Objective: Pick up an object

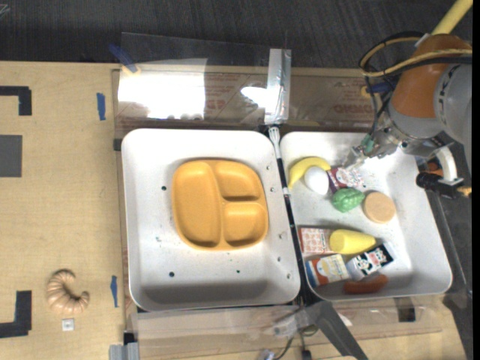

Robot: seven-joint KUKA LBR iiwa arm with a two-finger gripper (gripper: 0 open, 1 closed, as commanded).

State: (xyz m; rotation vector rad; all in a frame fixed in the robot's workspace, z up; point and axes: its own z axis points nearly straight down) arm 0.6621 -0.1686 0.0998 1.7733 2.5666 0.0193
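Observation:
The right bin (420, 231) holds several toy foods: a yellow banana (304, 167) with a white egg (317, 181) against it, a small printed packet (349, 177), a green broccoli piece (347, 199), a tan round biscuit (380, 207), a yellow lemon-like piece (351, 241), a red and white box (313, 240), a carton (335, 268), a black and white pack (373, 259) and a red sausage (367, 283). My gripper (366, 148) hangs low at the bin's far side, just above and right of the packet. Nothing is visibly held in it.
The left bin (142, 201) carries a yellow divided plate (220, 202). A toy croissant (66, 291) lies on the bench at the lower left. A clear plastic sheet (195, 88) sits behind the bins. The arm's orange band (420, 88) and cables crowd the upper right.

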